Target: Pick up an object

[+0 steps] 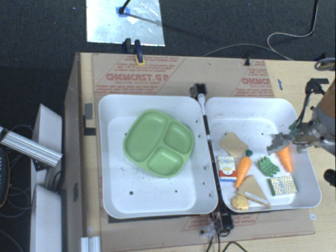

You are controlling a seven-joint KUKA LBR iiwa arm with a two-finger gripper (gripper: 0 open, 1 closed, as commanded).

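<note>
Nearest the camera, along the front edge of the right bin [302, 117], lie a yellow round piece [240, 202], a tan wedge [252, 190] beside it and a patterned box [282, 185] toward the right corner. Behind these sit an orange carrot [243, 169] with its green top pointing away, a small red and white packet [226, 166] just left of it, a tan flat piece [233, 144] further back and a green leafy item [269, 166] right of the carrot. A second carrot [285, 158] lies beside the green item, just below the gripper [278, 142], which reaches in from the right over the bin's right side; whether its fingers are spread or closed I cannot tell, and nothing is visibly between them. Crowding that carrot are the green item and the patterned box. Over in the left bin [113, 193] rests a green divided plate [159, 142], tilted toward the back left, with its compartments bare. Both bins sit on a brown board printed with red lettering [136, 77]
</note>
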